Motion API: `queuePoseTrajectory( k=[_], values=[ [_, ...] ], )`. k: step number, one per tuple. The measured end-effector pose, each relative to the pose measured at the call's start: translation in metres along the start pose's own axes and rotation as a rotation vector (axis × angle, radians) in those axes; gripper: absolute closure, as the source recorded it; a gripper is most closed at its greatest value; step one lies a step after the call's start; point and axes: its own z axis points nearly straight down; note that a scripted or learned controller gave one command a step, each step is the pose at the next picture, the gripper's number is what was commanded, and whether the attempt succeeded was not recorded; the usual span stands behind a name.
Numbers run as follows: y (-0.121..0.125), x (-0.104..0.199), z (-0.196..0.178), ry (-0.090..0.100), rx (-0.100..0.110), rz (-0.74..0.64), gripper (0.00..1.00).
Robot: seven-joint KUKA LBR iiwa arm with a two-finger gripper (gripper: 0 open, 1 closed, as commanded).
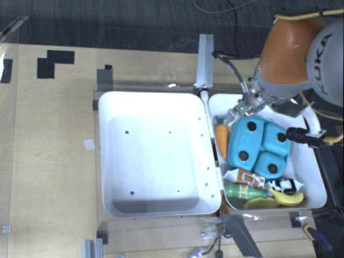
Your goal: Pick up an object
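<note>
While arm hangs over crowded right bin, end effector state unclear, blue block filling it, left bin roomy.

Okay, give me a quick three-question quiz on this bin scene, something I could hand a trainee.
1. True or false: the blue block lies in the left bin.
2. Which lies nearest the bottom edge of the right bin? A) carrot B) banana C) blue block
3. Fill in: the arm's orange band sits above the ____ bin.

Key: 1 false; 2 B; 3 right.
</note>
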Motion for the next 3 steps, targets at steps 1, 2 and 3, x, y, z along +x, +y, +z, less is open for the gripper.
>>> queuePoseTrajectory(
  k=[1, 2, 3],
  values=[
    [0.019, -0.003, 0.017, -0.001, -0.002, -0.369, 1.00],
    [0.075, 0.010, -0.100, -0.003, -0.004, -0.395, 1.00],
    [0.098, 0.047, -0.057, 0.000, -0.002, -0.668, 1.00]
  ],
)
